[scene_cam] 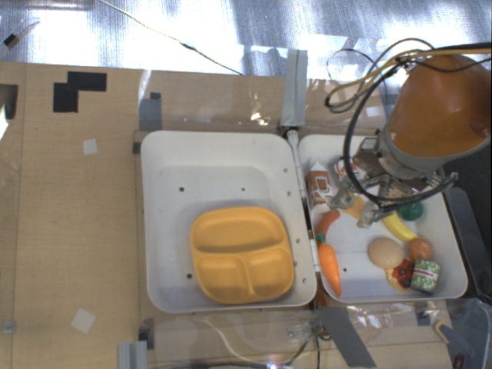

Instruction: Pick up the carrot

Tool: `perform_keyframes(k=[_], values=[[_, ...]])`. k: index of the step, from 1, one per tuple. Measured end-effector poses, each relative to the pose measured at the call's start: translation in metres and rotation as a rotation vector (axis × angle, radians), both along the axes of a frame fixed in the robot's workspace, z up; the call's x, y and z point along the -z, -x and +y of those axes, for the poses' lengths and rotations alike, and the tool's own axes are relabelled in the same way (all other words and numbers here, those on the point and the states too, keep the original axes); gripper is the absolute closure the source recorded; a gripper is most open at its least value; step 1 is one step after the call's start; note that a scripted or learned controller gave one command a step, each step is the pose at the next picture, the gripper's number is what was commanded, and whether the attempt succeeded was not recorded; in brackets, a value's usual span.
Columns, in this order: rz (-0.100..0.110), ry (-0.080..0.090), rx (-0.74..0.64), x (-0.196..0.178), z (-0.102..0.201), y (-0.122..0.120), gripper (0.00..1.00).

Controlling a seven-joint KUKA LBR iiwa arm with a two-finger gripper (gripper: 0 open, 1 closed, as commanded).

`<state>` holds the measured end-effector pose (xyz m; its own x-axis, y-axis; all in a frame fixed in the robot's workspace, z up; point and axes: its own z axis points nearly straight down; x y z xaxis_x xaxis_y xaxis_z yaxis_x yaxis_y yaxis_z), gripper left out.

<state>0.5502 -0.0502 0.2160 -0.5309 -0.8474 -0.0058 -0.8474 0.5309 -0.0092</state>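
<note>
- The bench is pale, wood-toned board, with black square marks at its 10 o'clock corner and a few small pale patches of tape across the left side.
- Beyond the far edge, the floor is grey and ribbed, striped with bright light, and a thin cable trails across it.
- Two shallow white bins sit side by side: the left bin and the right bin, with grey brackets along their edges.
- In the left bin, toward its 6 o'clock side, lies a yellow divided tray with three compartments.
- My arm comes in from 3 o'clock, its orange band large in view, with black cables looping around it.
- My gripper hangs over the middle of the right bin; I cannot tell how wide it stands.
- The carrot lies at the right bin's 7 o'clock corner, against the left wall, its narrow end pointing to 6 o'clock, apart from my gripper.
- Just above the carrot is a small reddish piece, and above that a brown-and-white carton; its label is too blurred to read.
- Toward 4 o'clock are a banana, a dark green ball, a beige egg-like piece, an orange round fruit and a small green printed box, writing unreadable.
</note>
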Motion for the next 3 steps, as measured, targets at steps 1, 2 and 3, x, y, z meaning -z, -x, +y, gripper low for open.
perform_keyframes(k=[1, 2, 3], values=[[0.005, 0.000, -0.438, 0.031, 0.044, 0.035, 1.00], [-0.004, -0.001, -0.437, 0.019, 0.045, 0.032, 1.00], [-0.011, -0.002, -0.436, 0.008, 0.047, 0.030, 1.00]])
